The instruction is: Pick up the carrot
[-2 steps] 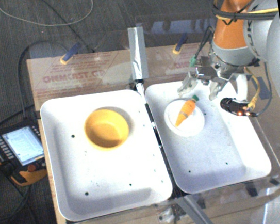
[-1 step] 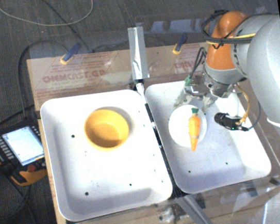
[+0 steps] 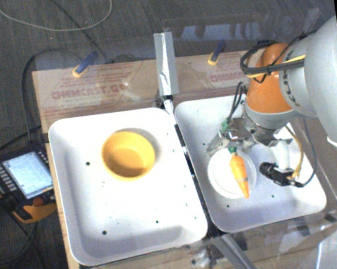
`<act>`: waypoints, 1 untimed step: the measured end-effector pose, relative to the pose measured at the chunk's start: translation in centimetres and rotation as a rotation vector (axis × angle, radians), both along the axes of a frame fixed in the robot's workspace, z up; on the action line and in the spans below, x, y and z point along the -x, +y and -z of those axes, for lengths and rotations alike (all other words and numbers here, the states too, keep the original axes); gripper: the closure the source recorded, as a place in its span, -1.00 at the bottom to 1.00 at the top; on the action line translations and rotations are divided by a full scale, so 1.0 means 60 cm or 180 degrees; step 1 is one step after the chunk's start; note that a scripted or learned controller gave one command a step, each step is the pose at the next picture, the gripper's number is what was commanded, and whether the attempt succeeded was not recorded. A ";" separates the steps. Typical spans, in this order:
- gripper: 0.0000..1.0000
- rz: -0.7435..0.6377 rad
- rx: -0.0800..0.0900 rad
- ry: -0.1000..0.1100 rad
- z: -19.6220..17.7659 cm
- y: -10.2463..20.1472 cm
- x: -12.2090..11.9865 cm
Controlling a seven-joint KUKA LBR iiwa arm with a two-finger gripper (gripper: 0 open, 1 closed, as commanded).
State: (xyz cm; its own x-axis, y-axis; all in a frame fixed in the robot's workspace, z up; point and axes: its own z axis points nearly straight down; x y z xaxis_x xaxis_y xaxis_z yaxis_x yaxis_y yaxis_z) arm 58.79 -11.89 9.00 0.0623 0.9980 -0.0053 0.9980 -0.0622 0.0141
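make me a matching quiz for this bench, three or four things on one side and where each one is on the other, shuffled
Things:
1. carrot
2. yellow bowl
3. white plate
4. handheld screen

Places:
A. in the left bin
B. off the bench, at the left
C. lying on the plate
D. on the floor of the right bin

Pairs: 1-C, 2-A, 3-D, 4-B

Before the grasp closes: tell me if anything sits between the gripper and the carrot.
Nothing visible does. The gripper sits right over the carrot's green top end, and the carrot lies on the white plate with nothing covering it.
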 end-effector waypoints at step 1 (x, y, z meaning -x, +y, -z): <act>1.00 -0.0006 -0.0011 0.0013 -0.012 0.002 -0.001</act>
